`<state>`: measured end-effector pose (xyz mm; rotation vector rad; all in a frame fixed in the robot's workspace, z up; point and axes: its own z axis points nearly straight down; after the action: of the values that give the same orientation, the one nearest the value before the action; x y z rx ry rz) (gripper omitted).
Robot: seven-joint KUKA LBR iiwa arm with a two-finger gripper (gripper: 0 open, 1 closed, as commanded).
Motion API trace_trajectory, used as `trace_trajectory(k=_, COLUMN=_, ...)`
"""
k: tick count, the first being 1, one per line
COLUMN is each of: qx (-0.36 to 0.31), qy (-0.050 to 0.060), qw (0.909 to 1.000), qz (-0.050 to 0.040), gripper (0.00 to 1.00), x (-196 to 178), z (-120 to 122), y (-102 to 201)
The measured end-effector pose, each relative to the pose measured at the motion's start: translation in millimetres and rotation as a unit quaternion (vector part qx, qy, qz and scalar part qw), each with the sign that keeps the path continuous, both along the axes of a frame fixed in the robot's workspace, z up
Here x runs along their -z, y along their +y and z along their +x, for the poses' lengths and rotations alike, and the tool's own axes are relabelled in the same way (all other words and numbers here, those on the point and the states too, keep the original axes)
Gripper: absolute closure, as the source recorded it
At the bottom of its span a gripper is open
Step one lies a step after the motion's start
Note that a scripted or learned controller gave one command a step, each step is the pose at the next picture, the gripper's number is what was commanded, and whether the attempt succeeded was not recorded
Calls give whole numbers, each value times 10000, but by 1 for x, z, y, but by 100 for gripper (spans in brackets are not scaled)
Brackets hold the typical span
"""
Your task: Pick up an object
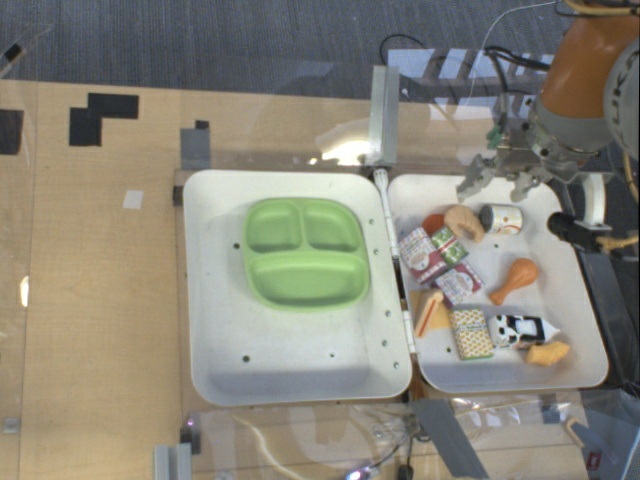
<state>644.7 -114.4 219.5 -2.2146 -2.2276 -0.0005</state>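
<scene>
The bench (90, 298) is pale, light-grained wood, with a few black rectangular marks near its far left corner and a glassy sheen over much of it. Beyond its far edge runs dark grey ribbed flooring (200, 18). Two shallow white bins sit side by side, touching along a metal divider post that rises at the far edge between them.

The left bin (215, 358) holds a single green divided plate (305, 253), lying flat a little toward the far side, with three compartments (two small ones far, one long one near).

The right bin (580, 353) carries a loose scatter of small play-food items. Near the far side lie a tan bread roll (462, 221) and, just beside it, a small white can (500, 218) on its side. An orange drumstick (515, 279) lies toward the right wall. Pink and green printed packets (432, 251) crowd the left side, with a patterned box (471, 333) nearer the front, a black-and-white cow-print carton (520, 330) next to it, and an orange piece (547, 353) at the near right.

The arm, with its orange band (585, 63), comes in at the upper right. Its gripper (500, 176) hangs above the far edge of the right bin, fingers spread apart with nothing between them; how close it is to the roll and can is hard to judge from this slant.
</scene>
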Motion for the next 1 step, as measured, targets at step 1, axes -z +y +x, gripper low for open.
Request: trace_trajectory(k=1, qx=-732, qy=-5, qw=9973, qz=-2, gripper=0, x=33, z=21, y=18)
